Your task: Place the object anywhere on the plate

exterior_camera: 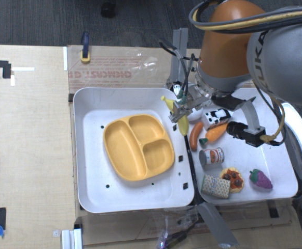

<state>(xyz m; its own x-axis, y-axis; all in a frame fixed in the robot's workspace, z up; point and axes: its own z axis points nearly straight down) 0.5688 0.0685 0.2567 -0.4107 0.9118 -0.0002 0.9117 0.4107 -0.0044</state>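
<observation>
Yellow plate (138,147): you see it mid left bin (83,154), three smooth compartments, tilted.
Gripper (178,112): over the bins' shared wall at its far end; fingers closed on a banana (172,108), yellow, hanging past the plate's far right rim.
Right bin (288,188): hot dog (195,135), carrot (217,132), cow (215,115), can (211,156), cracker (216,186), pizza (233,179), grapes (261,179).
</observation>
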